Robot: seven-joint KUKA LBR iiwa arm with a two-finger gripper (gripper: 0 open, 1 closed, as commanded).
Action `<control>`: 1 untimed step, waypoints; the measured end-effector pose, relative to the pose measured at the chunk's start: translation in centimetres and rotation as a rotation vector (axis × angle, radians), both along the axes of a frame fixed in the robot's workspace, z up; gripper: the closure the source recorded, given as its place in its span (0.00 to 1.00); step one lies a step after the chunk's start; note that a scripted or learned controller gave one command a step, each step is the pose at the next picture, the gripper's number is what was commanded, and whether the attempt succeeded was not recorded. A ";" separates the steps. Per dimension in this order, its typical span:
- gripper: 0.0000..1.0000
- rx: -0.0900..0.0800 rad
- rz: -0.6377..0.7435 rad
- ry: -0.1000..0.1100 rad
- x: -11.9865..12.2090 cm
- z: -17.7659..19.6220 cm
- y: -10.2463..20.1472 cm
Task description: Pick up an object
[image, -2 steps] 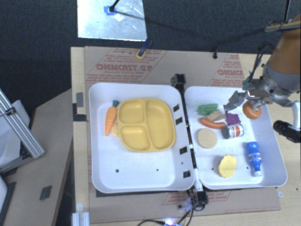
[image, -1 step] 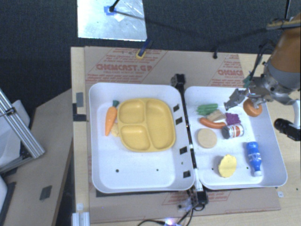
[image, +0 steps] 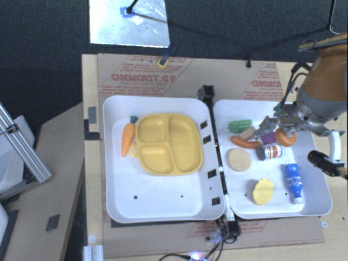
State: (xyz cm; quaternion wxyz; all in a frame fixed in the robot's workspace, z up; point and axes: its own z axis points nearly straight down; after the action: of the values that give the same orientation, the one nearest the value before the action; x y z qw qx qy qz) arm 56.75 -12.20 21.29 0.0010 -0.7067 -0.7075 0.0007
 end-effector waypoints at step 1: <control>0.00 0.000 0.000 0.001 0.4 -6.0 -0.6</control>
State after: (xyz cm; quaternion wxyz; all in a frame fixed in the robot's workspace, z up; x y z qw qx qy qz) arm 57.17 -12.80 15.34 0.0014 -0.7068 -0.7074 0.0009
